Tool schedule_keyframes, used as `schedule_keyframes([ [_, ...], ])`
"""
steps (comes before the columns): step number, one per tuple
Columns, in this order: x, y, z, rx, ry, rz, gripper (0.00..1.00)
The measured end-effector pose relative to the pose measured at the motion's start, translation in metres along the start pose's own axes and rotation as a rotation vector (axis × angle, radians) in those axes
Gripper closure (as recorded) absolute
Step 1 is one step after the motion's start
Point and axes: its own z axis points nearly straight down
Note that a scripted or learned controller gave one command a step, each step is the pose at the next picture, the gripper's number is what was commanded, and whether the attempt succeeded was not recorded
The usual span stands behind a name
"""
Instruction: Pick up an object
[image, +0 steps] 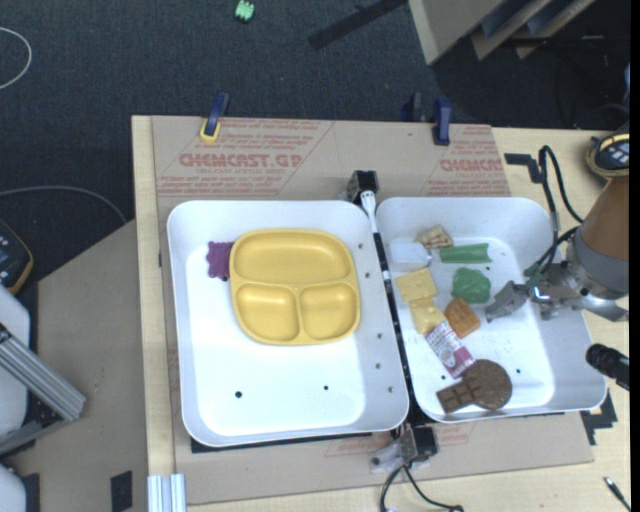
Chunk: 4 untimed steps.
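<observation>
Camera view: end effector (503, 301), grip state unclear, over right bin (520, 215) on cardboard-topped bench (300, 150), dark carpet (100, 70) beyond.

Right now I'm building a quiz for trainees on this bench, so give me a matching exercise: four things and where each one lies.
Things:
1. yellow divided tray
2. purple object
3. brown cookie
4. gripper

Places:
A. near front edge of the right bin
B. above the right bin, right of the green items
C. middle of the left bin
D. tucked at the tray's left edge

Pairs: 1-C, 2-D, 3-A, 4-B
</observation>
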Motion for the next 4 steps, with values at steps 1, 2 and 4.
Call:
schedule_keyframes([
  [1, 0.001, 0.002, 0.049, -0.007, 0.001, 0.001, 0.0],
  [2, 0.0, 0.002, 0.037, -0.012, -0.004, 0.001, 1.0],
  [4, -0.004, 0.005, -0.072, -0.017, -0.007, -0.002, 1.0],
])
